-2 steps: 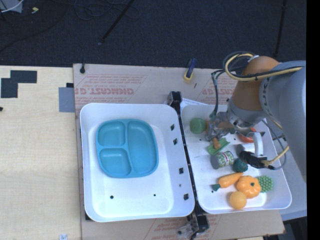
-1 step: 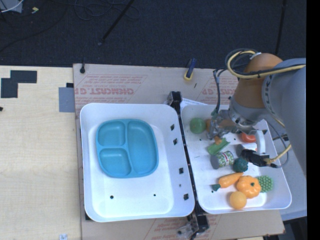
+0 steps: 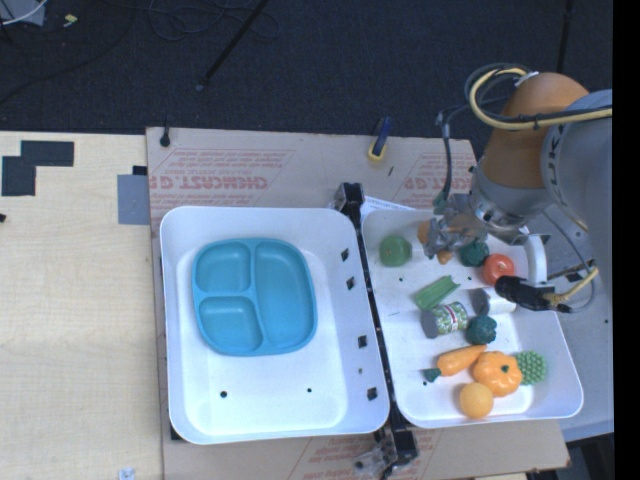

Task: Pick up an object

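Note:
My gripper [image 3: 443,238] reaches down into the back of the right bin [image 3: 570,393], just right of a round green ball [image 3: 395,250]. A small brownish-orange piece [image 3: 428,233] lies right against the gripper's tip; whether it is held is unclear. A dark teal item [image 3: 472,253] and a red tomato [image 3: 498,266] sit just right of the gripper. Nearer the front lie a green pod [image 3: 435,291], a small can [image 3: 450,318], a dark green broccoli [image 3: 482,330], a carrot [image 3: 460,360], an orange pumpkin [image 3: 497,370] and a yellow-orange ball [image 3: 476,400].
The left bin [image 3: 185,368] holds a blue divided plate [image 3: 253,296]. A black ridge with clips [image 3: 362,298] separates the two bins. A green bumpy item [image 3: 532,367] lies by the right bin's front right wall. The arm [image 3: 525,138] and its cables overhang that bin's back right.

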Robot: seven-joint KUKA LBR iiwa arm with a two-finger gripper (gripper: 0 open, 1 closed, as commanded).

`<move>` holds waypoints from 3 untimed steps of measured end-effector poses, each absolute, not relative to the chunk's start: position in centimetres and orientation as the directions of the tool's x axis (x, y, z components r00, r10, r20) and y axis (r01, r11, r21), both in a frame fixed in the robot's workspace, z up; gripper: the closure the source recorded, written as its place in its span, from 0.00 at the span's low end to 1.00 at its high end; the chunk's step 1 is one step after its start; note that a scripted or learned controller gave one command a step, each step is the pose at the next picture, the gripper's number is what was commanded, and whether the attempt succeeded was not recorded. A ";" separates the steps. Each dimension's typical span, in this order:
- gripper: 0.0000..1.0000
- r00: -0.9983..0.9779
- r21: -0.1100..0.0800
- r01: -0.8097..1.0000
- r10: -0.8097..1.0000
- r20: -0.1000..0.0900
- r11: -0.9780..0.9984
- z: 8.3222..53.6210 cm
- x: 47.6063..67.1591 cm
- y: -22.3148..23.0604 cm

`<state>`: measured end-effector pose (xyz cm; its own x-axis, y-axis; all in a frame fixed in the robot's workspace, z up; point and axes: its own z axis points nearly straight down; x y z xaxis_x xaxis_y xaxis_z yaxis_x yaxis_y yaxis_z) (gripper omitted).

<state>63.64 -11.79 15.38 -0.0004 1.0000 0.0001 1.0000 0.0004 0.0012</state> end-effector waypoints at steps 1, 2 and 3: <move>1.00 -0.001 0.004 1.000 1.000 -0.001 0.001 21.7 63.2 -11.9; 1.00 -0.002 -0.002 1.000 1.000 0.000 0.002 22.8 63.2 -12.0; 1.00 -0.003 -0.005 1.000 1.000 0.002 0.003 23.0 60.9 -6.6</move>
